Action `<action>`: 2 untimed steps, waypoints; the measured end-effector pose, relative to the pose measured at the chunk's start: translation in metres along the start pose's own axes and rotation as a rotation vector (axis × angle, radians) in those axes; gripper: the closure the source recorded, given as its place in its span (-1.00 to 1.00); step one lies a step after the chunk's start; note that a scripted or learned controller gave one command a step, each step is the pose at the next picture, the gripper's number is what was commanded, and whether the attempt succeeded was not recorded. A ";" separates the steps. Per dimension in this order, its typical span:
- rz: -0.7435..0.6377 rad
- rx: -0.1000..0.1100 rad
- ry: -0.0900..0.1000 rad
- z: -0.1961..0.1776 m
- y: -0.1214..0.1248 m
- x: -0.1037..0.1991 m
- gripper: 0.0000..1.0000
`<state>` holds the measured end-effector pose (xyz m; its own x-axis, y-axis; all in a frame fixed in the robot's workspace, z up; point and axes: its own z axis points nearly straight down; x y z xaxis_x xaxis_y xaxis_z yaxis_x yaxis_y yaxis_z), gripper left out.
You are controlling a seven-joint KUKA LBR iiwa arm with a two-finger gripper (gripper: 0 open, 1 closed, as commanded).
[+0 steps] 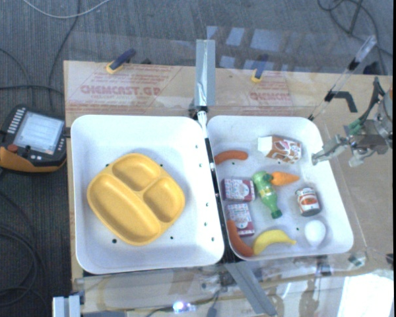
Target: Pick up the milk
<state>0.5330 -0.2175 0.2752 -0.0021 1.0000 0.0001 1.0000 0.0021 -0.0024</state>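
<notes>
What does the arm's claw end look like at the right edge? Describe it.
A small claw of pale grey metal on a cluttered grey and dark wrist, with thin dark cables looping around it. A slim, pale rod slants up from it. An orange touch shows at the edge.

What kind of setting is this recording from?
Probably a robotics lab, not a kitchen: a teach pendant lies beside the bench, loose cables trail over grey carpet, and two white bins hold toy food and a yellow tray.
</notes>
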 end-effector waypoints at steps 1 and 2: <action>-0.057 0.001 -0.001 0.057 0.048 0.023 -1.00; -0.064 0.001 -0.001 0.127 0.102 0.065 -1.00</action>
<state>0.6350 -0.1520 0.1480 -0.0661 0.9978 -0.0012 0.9978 0.0661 -0.0030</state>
